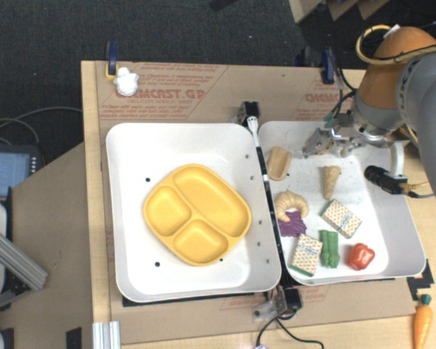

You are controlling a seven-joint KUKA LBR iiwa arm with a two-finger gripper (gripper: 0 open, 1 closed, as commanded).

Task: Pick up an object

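You're looking at a robotics lab: a cardboard-topped bench (203,86) held by blue clamps (112,53), two white bins (123,195) of toy food, loose cables (29,118) and dark carpet (131,13) around.

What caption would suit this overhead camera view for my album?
Robot arm's gripper hovers over the right bin of toy foods; a yellow divided plate sits in the left bin.

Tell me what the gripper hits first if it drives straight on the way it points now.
Probably bare floor of the right white bin. The gripper hangs over the bin's far end, seemingly pointing down; the tan bread-like piece and beige cone lie beside that line. Depth is unclear.
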